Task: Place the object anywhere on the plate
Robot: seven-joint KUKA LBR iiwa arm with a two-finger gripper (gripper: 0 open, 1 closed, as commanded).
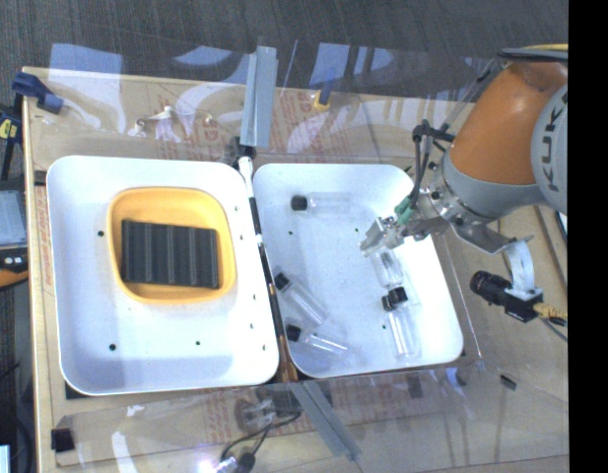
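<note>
The yellow plate (pixel 169 205) lies in the left bin (pixel 87 348) and carries a dark ridged insert (pixel 170 254). Several clear tubes with black caps lie in the right bin (pixel 355 368): one near the back (pixel 323 204), one in the middle right (pixel 390 272) with its cap pointing to the front, one further forward (pixel 403 334), and two at the front left (pixel 304 307) (pixel 323 343). My gripper (pixel 380 236) hangs low over the right side of the right bin, just above the middle-right tube. I see no tube between its fingers.
A grey metal bar (pixel 257 97) stands behind the gap between the bins. The bins' raised rims meet in the middle (pixel 261 264). A blue clamp (pixel 33 92) sits at the bench's far left corner. Loose cable lies at the front edge (pixel 249 432).
</note>
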